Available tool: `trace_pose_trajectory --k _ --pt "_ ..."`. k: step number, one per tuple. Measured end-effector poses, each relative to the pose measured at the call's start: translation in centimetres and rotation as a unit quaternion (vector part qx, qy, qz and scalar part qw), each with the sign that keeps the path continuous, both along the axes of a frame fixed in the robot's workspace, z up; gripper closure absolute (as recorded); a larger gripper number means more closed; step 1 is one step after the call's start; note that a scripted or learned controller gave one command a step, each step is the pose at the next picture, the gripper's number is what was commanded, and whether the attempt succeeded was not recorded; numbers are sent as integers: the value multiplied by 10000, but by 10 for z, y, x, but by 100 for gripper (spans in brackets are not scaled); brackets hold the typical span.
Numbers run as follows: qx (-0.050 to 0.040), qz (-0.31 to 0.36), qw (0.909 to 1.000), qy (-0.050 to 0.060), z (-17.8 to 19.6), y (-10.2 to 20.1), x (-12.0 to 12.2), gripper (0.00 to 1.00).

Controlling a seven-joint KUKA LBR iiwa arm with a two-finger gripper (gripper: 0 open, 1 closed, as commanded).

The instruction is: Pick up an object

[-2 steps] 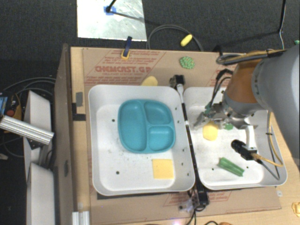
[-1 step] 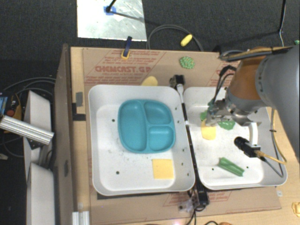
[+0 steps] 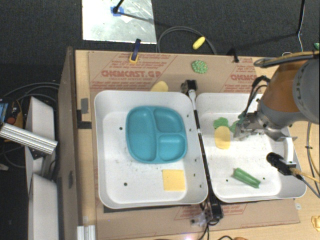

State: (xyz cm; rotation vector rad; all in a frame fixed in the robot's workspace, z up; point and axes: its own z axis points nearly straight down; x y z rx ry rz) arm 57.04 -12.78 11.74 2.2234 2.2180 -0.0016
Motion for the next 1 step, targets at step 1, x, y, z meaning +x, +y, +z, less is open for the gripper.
trace_pose_trajectory --k 1 --pt "9 42 10000 -12 -11 21 19 100"
